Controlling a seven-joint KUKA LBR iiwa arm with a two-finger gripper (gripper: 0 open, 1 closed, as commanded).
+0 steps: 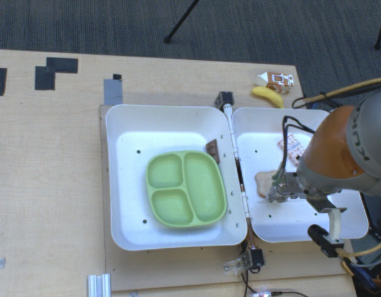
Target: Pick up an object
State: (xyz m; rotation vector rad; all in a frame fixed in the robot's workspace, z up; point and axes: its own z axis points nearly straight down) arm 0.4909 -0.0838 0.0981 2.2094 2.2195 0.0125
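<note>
The tan object [263, 182] is lying in the right bin [258, 224], near its left wall. The gripper [278, 190] is hanging just beside it, touching or nearly so, probably lining up a grasp. The green divided plate [186, 189] is occupying the left bin [125, 184].

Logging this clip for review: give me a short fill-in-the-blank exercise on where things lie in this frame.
1. The green divided plate lies in the ____ bin.
2. The plate has ____ compartments.
3. The banana lies on the bench, ____ the bins.
4. The gripper is over the ____ bin.

Missing words: left; three; outside; right
</note>
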